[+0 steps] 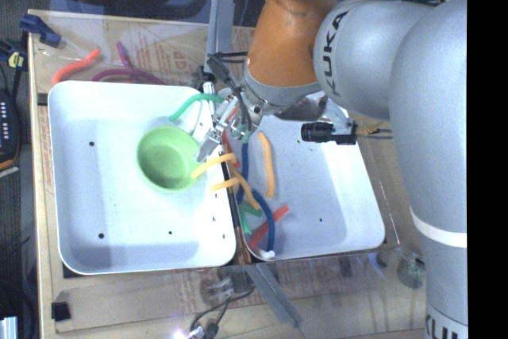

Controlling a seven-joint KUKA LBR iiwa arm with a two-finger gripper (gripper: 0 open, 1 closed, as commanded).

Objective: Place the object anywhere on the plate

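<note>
A light green plate (167, 159) lies in the left bin (95, 234), close to its right wall. My gripper (214, 135) hangs over the divider between the bins, just right of the plate's upper rim. Several bendy strips crowd the left side of the right bin (333, 202): an orange one (270, 167), a blue one (266, 230), a red one (278, 214) and a green one (246, 222). Two yellow strips (213, 164) (226, 184) reach across the divider toward the plate. A teal strip (190, 104) curves above the plate, next to the gripper. Nothing lies on the plate.
The arm's orange band and grey body (357, 52) cover the upper right bin and the bench's right side. Pink and orange cables (119, 75) lie on the bench behind the left bin. The left bin's floor is bare left of and below the plate.
</note>
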